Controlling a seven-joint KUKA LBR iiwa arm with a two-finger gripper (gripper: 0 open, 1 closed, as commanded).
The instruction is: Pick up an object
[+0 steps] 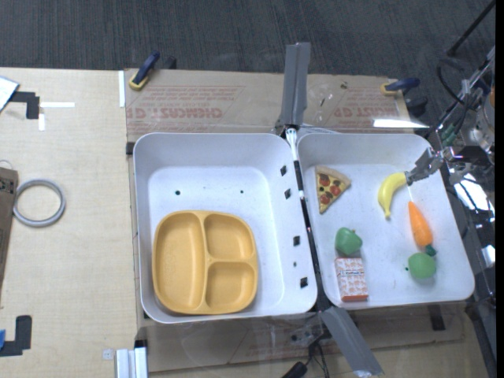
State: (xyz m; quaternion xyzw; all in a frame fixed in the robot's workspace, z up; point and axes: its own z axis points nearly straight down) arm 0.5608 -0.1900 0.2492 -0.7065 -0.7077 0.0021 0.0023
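Observation:
The right bin [370,152] holds a pizza slice [331,187], a yellow banana [390,194], an orange carrot [420,224], a green pepper [348,241], a small green round fruit [422,265] and a red-and-white carton [352,279]. My gripper [415,173] reaches in from the right, low over the bin's upper right part. Its tip sits just at the banana's upper right end, above the carrot. I see nothing held in it.
A yellow divided plate [206,261] lies in the left bin [213,160]. A grey divider bar [295,85] runs between the bins at the back. A tape roll [37,202] lies on the bench at far left. Blue clamps [144,69] hold the cardboard behind the bins.

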